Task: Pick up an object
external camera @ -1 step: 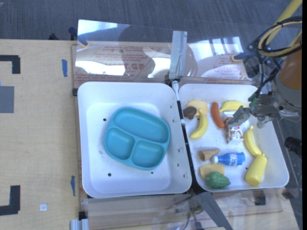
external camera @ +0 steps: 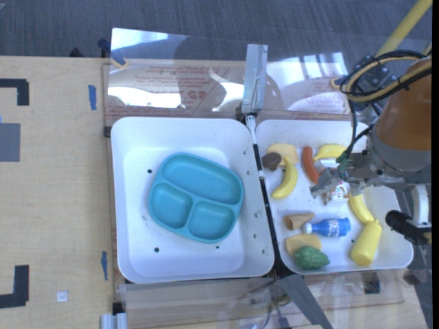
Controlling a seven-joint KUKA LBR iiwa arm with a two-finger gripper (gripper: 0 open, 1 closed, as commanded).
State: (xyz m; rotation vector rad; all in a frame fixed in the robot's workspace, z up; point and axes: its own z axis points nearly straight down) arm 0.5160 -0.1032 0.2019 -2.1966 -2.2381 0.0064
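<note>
The right bin (external camera: 401,256) holds several toy foods. A yellow banana (external camera: 288,181) lies at its left, beside a brown piece (external camera: 272,160). An orange-red sausage (external camera: 310,164) and a short yellow piece (external camera: 330,152) lie near the back. My gripper (external camera: 327,184) hangs low over the middle of this bin, just right of the sausage, with a small white and red item (external camera: 337,193) right under or beside it. Whether it touches anything cannot be told. In front lie a blue bottle (external camera: 330,227), a brown cone (external camera: 298,221), a green lump (external camera: 311,258) and a yellow block (external camera: 302,242).
The left bin (external camera: 130,149) carries a blue divided plate (external camera: 196,197). A second banana (external camera: 361,208) and a fat yellow piece (external camera: 365,244) lie at the right bin's right side, under the arm (external camera: 405,125). Clear panels (external camera: 178,74) stand behind both bins.
</note>
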